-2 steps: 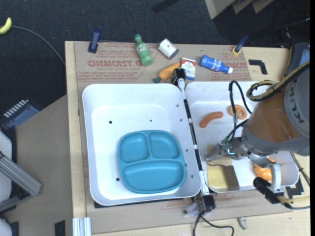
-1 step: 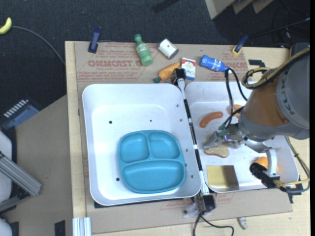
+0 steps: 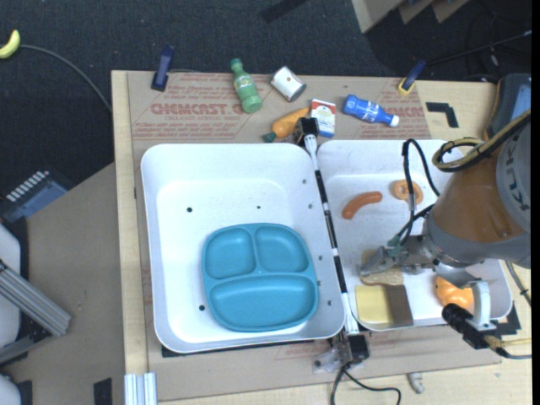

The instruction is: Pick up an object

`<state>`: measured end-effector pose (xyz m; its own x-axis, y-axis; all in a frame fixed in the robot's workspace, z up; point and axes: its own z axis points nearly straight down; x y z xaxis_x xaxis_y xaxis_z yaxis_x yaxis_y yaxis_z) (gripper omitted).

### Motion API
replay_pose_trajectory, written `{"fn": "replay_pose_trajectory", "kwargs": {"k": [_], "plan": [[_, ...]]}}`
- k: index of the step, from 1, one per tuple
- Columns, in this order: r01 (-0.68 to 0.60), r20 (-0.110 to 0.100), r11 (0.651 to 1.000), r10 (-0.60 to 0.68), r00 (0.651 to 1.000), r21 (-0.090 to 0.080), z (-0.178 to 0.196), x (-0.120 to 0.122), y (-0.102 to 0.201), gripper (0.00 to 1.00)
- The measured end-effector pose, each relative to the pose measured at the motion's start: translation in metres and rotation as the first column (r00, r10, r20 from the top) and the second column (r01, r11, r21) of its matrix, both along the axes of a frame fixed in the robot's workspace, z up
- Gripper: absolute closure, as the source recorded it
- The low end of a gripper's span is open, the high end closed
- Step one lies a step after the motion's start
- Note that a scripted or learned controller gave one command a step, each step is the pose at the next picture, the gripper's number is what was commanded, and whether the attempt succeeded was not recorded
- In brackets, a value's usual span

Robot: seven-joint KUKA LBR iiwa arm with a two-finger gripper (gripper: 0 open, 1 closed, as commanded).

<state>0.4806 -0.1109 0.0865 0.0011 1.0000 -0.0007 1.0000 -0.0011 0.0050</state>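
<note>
We logged the gripper [image 3: 381, 264] low in the right bin [image 3: 371, 171] above a yellow sponge [image 3: 377, 305], possibly touching; grasp state undeterminable.

Showing mostly smooth plastic against matt board and dark carpet.
Looking glossy and moulded: two white bins [image 3: 169, 175], with a satin blue plastic tray [image 3: 258, 277] in one at 7 o'clock. Appearing as matt brown cardboard printed in red: bench top [image 3: 202, 104]. Gleaming at 12 o'clock: green plastic bottle [image 3: 246, 87]; at 1 o'clock, blue bottle [image 3: 369, 110]. Seeming rubbery and smooth: orange sausage toy [image 3: 362, 203]. Looking spongy and dull: yellow block [image 3: 375, 305]. Reading as smooth, brushed grey metal: arm [image 3: 481, 218].
</note>
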Motion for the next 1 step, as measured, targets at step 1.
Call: {"fn": "replay_pose_trajectory", "kwargs": {"k": [1], "plan": [[0.0, 0.001, 1.0, 0.0, 1.0, -0.001, 0.0001, 0.0002, 0.0148, 0.0]]}}
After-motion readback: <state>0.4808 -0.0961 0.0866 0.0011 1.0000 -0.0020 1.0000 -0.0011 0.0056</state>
